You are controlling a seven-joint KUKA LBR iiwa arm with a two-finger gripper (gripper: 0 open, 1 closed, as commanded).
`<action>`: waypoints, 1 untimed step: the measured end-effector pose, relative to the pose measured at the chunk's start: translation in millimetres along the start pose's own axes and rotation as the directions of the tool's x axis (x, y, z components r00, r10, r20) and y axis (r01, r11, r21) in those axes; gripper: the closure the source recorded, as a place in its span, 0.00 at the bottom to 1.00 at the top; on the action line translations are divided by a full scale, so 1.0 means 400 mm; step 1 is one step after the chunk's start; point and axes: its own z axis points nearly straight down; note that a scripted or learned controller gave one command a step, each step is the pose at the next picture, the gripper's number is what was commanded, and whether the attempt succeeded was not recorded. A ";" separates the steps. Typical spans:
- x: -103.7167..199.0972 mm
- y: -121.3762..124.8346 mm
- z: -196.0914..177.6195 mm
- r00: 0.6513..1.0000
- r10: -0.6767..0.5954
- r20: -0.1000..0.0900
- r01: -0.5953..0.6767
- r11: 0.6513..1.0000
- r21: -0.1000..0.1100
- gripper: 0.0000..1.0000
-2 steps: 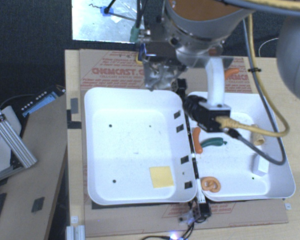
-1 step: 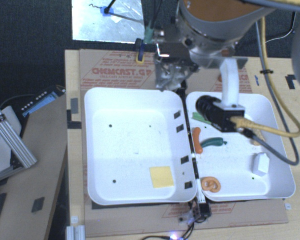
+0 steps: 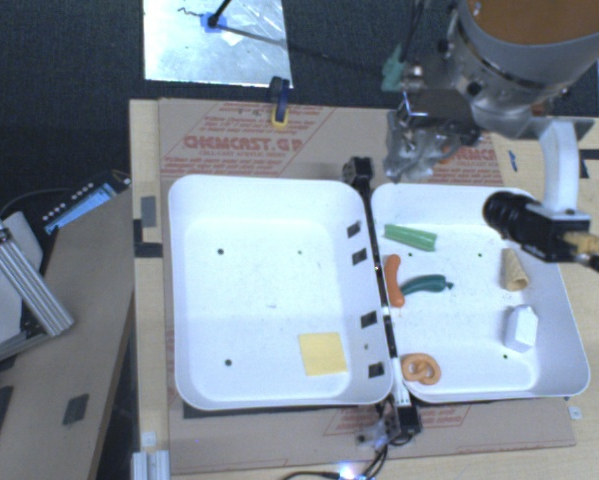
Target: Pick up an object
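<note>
A tan bench (image 3: pixel 89 298) carried a brown printed board (image 3: pixel 249 138). Two white bins, the left bin (image 3: pixel 259 288) and the right bin (image 3: pixel 479 298), lay side by side on it. At the board's far edge stood what looked like a yellow-and-blue clamp (image 3: pixel 279 103).

Yellow square (image 3: pixel 322 353), white bin (image 3: pixel 209 208)

A brown cardboard sheet with red lettering (image 3: pixel 249 133) underlies 2 shallow white bins (image 3: pixel 194 268); a yellow-and-blue clamp (image 3: pixel 279 103) grips its far edge.
</note>
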 end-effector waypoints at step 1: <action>0.254 -0.004 0.227 1.000 -0.014 0.000 0.014 1.000 0.004 1.00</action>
